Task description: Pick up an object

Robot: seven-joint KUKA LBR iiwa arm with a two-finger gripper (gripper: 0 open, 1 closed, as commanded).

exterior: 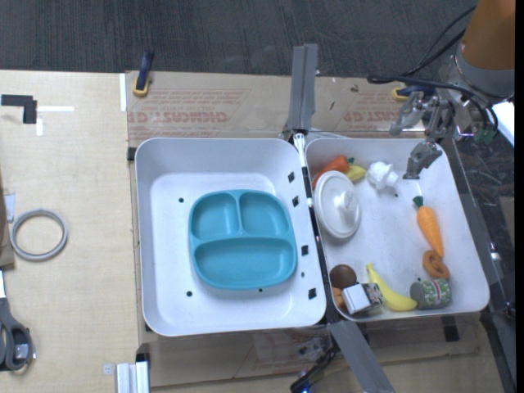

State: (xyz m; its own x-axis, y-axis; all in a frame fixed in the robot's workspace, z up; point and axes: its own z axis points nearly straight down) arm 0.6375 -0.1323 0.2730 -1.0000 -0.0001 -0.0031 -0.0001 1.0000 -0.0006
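My gripper (420, 162) hangs over the far right corner of the right bin (468, 219), just right of a small white crumpled object (381, 173); nothing shows in its grasp. Below it lies a carrot (429, 228). The same bin holds a white lidded bowl (338, 205), an orange piece (332, 167) and a small yellow piece (355, 172) behind it. Along the near edge lie a banana (390, 293), a brown ball (342, 276), a white block (359, 299), an orange ring (435, 264) and a greenish roll (434, 293).
The left bin (155, 219) holds a blue divided plate (243, 238). On the wooden bench to the left lie a grey tape ring (37, 234) and scissors (12, 346). A blue and yellow clamp (145, 72) sits on the cardboard behind the bins.
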